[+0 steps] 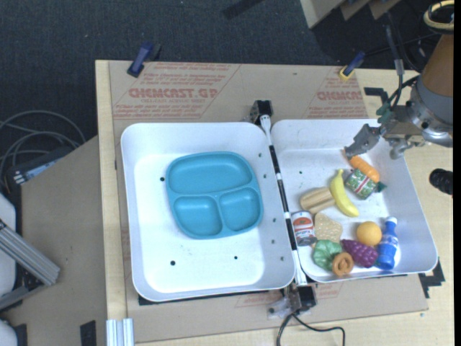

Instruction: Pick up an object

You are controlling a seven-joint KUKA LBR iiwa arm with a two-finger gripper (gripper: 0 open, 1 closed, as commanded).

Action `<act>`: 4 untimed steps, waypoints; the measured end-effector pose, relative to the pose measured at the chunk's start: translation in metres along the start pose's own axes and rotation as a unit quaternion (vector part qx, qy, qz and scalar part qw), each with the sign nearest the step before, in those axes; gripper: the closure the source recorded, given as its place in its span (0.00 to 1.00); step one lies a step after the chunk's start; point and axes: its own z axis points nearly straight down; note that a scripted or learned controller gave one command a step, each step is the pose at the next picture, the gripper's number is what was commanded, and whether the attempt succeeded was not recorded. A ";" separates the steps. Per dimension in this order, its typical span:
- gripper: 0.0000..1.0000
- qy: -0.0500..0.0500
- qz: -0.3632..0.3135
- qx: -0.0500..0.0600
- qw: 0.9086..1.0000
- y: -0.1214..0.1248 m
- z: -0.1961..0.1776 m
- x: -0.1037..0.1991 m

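My gripper (376,148) hovers over the far part of the right bin (310,143), with its fingers spread open and nothing between them. Just in front of it lie an orange carrot (364,168) and a green can (360,184). A yellow banana (343,193) and a tan bread roll (317,197) lie toward the bin's middle. Nearer the front are a red can (303,228), a cracker (328,228), an orange (369,233), a blue bottle (389,244), purple grapes (362,252), a green vegetable (325,251) and a small ring (342,264).
The left bin (144,164) holds a blue divided plate (215,193). A black divider rail (277,186) runs between the bins. Blue and yellow clamps (142,58) hold the board's far edge. The arm comes in from the right edge.
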 end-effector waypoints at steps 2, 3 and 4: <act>0.00 -0.001 0.000 -0.001 1.000 0.028 0.159 0.009; 0.00 0.000 0.000 0.002 1.000 -0.006 0.180 0.002; 1.00 0.000 0.000 0.000 1.000 -0.005 0.169 0.002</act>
